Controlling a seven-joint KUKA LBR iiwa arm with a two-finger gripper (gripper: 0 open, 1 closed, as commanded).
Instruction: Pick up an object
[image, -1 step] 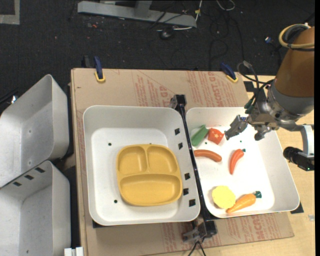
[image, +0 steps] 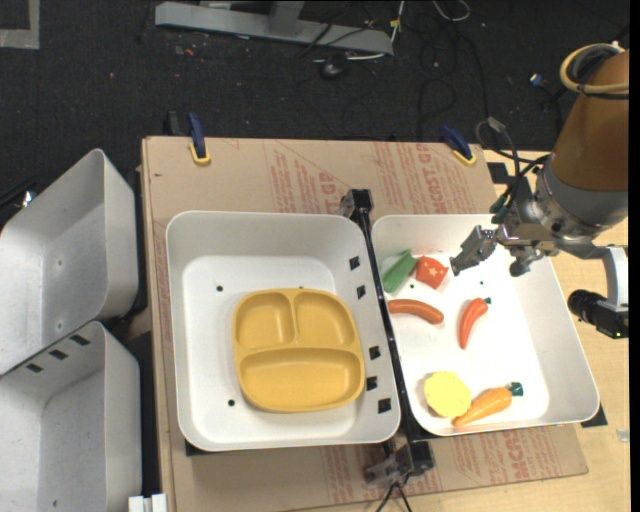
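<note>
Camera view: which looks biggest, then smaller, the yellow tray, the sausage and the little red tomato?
1. yellow tray, by far the largest
2. sausage
3. red tomato, smallest

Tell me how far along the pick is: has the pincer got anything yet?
No pick looks made so far. In hand: the pincer hangs above the right bin, with nothing seen between its tips. Left: the whole grab. The green pepper, sausage, red chilli and carrot lie in the bin.

A cardboard-topped bench (image: 300, 170) bears two white bins (image: 190, 300) side by side.
</note>
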